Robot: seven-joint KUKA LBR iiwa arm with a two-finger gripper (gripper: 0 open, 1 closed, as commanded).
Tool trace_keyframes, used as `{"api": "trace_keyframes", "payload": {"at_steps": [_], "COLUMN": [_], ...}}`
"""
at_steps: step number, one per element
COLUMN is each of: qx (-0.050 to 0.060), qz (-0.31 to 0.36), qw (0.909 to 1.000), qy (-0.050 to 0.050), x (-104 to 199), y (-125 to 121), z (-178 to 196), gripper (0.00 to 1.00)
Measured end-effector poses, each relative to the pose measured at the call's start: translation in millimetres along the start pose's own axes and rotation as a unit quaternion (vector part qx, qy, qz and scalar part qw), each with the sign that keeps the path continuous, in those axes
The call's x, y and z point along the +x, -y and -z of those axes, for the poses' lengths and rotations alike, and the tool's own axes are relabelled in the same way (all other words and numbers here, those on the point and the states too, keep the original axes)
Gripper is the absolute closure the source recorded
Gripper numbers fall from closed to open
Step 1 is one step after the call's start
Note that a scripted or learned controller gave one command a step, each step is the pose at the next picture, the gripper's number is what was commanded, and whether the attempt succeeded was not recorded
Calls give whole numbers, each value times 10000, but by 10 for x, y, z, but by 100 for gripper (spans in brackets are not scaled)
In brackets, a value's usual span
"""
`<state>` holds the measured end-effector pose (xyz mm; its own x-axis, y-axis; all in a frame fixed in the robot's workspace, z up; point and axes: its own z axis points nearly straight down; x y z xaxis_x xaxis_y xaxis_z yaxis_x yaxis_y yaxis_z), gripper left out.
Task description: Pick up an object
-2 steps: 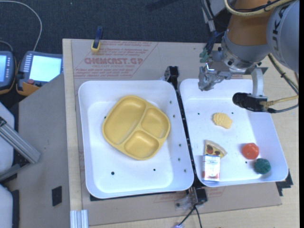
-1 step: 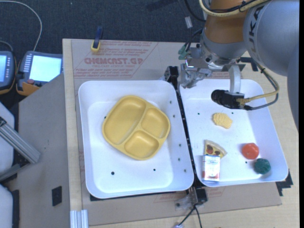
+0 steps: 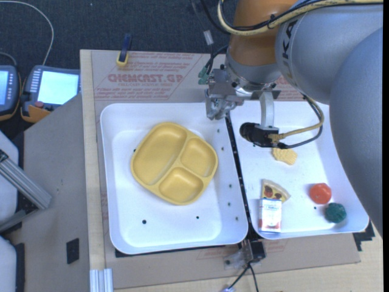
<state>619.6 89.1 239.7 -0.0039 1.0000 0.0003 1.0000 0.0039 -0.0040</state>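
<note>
A yellow divided plate (image 3: 174, 162) lies in the left bin (image 3: 115, 181). In the right bin (image 3: 340, 157) I see a pale yellow cracker-like piece (image 3: 285, 156), a pizza-slice toy (image 3: 274, 191), a small red and white carton (image 3: 271, 215), a red ball (image 3: 320, 193) and a dark green ball (image 3: 335, 212). My gripper (image 3: 217, 109) hangs over the far end of the wall between the two bins, above and right of the plate. Nothing shows between its fingers.
A black part with a yellow cable (image 3: 258, 133) hangs over the far part of the right bin. The big grey arm (image 3: 340, 59) covers the upper right. Cardboard (image 3: 152, 72) lies behind the bins, with a blue and yellow clamp (image 3: 124, 50) on it. Screens (image 3: 55, 87) stand at far left.
</note>
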Motion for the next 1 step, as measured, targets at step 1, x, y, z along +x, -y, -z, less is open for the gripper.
{"api": "trace_keyframes", "payload": {"at_steps": [1], "qx": [-10], "qz": [-18], "qw": [10000], "qy": [-1], "x": [-21], "y": [-3], "z": [15], "gripper": [0]}}
